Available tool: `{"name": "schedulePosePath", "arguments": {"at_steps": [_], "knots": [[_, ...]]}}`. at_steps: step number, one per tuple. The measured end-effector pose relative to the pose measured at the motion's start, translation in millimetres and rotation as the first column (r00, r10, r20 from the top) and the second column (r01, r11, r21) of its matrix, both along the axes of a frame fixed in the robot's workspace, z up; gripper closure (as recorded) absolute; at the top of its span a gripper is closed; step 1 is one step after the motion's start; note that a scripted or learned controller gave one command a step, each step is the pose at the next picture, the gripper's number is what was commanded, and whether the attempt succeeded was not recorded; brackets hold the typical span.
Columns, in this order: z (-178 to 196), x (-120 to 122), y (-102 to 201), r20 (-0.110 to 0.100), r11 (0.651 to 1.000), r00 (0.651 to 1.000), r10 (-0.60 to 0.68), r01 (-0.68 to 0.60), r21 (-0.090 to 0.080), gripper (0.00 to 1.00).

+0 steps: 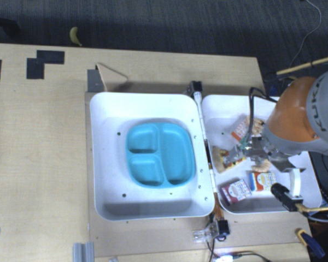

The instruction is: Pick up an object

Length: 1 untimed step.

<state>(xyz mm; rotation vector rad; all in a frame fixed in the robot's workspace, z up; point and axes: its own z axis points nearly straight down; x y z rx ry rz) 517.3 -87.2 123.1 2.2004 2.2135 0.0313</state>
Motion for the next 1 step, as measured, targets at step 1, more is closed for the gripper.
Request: {"name": "schedulePosePath", "arguments": {"at_steps": [1], "knots": [[10.7,1.5,0.8,0.004,1.0,1.0,0.002,-0.002,0.0,1.0]]}}
